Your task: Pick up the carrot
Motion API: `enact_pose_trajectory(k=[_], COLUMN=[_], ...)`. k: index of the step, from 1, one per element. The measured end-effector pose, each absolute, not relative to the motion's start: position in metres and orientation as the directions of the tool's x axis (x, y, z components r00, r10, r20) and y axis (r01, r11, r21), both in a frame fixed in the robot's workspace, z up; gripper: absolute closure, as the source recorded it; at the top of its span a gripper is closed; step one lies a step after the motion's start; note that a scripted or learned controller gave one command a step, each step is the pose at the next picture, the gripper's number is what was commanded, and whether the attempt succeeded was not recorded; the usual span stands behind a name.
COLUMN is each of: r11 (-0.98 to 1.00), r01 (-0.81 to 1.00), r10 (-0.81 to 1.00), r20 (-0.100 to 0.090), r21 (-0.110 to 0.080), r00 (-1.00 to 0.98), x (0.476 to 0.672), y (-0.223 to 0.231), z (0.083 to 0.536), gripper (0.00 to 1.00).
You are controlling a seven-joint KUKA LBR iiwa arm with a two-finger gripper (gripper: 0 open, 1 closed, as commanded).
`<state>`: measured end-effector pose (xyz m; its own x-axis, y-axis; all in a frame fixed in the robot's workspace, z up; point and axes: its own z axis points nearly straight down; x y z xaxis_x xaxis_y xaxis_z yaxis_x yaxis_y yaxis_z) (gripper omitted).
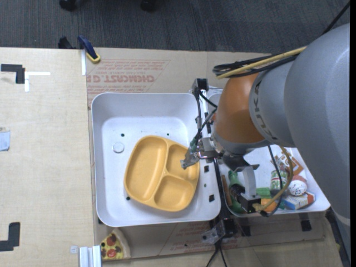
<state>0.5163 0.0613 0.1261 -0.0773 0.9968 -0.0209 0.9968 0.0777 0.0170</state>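
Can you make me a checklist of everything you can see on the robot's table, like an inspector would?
Surface: cardboard-covered bench bearing two white bins; left bin beside right bin.
Job's things: an orange piece in the right bin may be the carrot; too hidden to be sure.
Clutter: yellow divided plate in left bin; small items heaped in right bin; pizza toy on the bench.
Grippers: gripper over the plate's right edge.
Cables: black cables along the arm.
Surroundings: dark carpet, chair wheels.
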Motion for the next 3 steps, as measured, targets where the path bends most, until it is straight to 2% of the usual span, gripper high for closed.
enact_pose_trajectory(k=[1,2,3], r11=[0.053,-0.393,-0.656], r01=[0.998,0.92,0.755], r10=[0.998,0.92,0.755], r20=[-0.046,-0.003,-0.004], r21=[0.019,-0.001,-0.001], r00=[-0.052,0.393,0.656], x=[0.519,0.486,0.478], y=[0.042,0.093,0.151], z=[0.136,0.191,0.197], gripper=[1.0,1.0,1.0])
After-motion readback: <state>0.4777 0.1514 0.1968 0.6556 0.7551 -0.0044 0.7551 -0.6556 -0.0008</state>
